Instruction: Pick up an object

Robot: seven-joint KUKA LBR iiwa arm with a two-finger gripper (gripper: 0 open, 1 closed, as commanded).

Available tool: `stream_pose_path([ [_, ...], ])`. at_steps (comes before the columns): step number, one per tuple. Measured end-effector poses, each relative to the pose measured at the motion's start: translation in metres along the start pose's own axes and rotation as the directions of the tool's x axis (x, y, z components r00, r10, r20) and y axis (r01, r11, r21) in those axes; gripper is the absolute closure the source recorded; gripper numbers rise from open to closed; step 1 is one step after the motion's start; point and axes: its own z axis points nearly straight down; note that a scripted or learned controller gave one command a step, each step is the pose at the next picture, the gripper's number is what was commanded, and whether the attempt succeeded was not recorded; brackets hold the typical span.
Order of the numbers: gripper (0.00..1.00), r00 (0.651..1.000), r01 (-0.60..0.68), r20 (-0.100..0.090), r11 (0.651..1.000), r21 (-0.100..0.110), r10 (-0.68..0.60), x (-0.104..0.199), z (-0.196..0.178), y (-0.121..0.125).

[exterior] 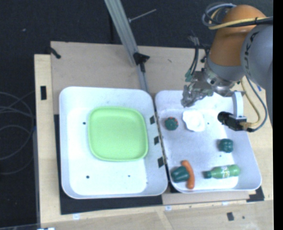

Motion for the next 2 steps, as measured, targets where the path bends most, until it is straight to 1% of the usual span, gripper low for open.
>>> stream_pose_path([
  [1, 1.00, 1.000, 0.000, 0.000, 1.000, 0.001, 0.000, 0.039, 0.007, -0.026],
  [2, 1.00, 1.000, 0.001, -0.001, 1.000, 0.000, -0.001, 0.079, -0.007, -0.053],
])
